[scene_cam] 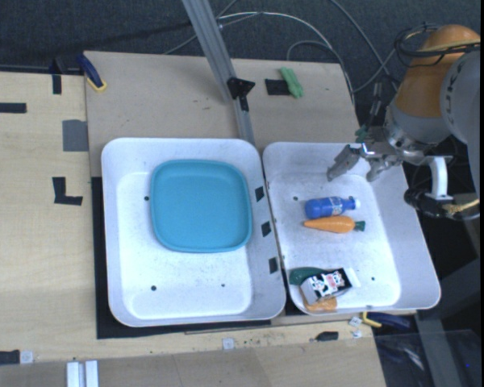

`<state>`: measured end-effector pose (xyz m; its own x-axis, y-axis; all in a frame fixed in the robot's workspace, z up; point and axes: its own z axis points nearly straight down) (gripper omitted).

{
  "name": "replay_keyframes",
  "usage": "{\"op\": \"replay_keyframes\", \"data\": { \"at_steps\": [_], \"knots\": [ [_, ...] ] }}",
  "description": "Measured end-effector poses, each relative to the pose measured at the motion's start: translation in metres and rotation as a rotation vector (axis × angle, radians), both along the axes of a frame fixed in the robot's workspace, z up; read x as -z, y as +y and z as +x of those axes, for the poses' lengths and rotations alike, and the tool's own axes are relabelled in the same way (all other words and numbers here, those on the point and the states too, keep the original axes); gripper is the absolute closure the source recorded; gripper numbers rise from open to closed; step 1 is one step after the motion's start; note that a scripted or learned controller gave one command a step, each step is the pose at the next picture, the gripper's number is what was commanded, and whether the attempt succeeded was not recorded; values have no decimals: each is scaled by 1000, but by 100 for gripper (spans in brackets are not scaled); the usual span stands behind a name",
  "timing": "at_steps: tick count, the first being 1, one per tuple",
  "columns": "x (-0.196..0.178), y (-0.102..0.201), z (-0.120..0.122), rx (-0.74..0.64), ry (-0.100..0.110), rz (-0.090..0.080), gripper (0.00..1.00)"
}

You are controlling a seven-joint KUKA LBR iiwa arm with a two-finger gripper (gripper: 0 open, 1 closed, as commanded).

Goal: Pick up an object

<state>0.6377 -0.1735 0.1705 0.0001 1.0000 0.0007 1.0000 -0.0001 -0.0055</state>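
**Operator:** From my remote station I count two white bins side by side. The left bin (125, 240) holds one item: a blue plate (200, 205), lying flat slightly toward 12 o'clock from the bin's centre.

**Checker:** And the right bin?

**Operator:** The right bin (403, 256) holds three items. Item one, a blue bottle (329, 207) with a white cap, lies on its side near the bin's centre. Item two, an orange carrot (332, 226), lies just beside the bottle on its 6 o'clock side, roughly parallel to it; I cannot tell whether they touch. Item three, a small packet (323, 286) in dark green, white and orange, lies against the rim at 7 o'clock, well apart from the other two.

**Checker:** Gripper status?

**Operator:** One gripper (356, 168), positioned at 1 o'clock from the bottle, over the bin's far end. Its two fingers are spread apart, with nothing between them. It is clear of all three items.

**Checker:** Anything outside the bins?

**Operator:** One green block (290, 82) on the bench at 12 o'clock, and one metal bar (218, 55) running diagonally above the gap between the bins.
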Motion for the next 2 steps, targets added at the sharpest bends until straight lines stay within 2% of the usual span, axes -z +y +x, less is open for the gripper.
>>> {"op": "replay_keyframes", "data": {
  "at_steps": [1,2],
  "knots": [
    [52,10,-4,-1,0,0,0],
    [39,10,-3,-1,-5,-1,100]
  ]
}}
